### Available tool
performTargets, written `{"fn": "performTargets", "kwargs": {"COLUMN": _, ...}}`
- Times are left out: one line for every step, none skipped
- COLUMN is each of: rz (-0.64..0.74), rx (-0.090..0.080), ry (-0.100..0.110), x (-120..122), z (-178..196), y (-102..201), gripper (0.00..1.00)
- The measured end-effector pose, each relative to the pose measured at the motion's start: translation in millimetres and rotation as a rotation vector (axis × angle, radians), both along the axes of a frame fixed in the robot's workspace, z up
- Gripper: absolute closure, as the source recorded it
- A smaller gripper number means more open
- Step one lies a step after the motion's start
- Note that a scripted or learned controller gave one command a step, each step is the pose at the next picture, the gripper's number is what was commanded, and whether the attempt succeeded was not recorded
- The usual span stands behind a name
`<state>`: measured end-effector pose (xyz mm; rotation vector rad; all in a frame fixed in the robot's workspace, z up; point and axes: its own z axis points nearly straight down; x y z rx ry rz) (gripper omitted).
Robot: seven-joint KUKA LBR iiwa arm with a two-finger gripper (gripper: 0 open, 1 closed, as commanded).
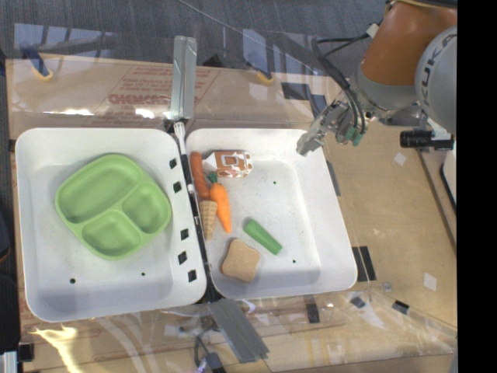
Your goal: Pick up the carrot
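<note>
The carrot [222, 207] is orange and tapers toward the front. It lies in the right bin [311, 231] near its left wall, tilted a little, with a bit of green at its top end. A waffle cone [208, 218] touches its left side. My gripper [312, 140] hangs over the back right corner of the right bin, well to the right of and behind the carrot. It holds nothing that I can see.
A reddish sausage [199, 173] and a small orange-and-white box [233, 164] lie just behind the carrot. A green stick [262, 236] and a bread slice [241, 260] lie in front of it. The left bin [46, 286] holds a green divided plate [112, 204].
</note>
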<state>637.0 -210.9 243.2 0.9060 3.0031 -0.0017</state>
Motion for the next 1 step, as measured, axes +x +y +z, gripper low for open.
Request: {"fn": "performTargets", "kwargs": {"rz": -0.460, "rx": 0.002, "ry": 0.001, "x": 4.3, "z": 6.5, "y": 0.3, "gripper": 1.00}}
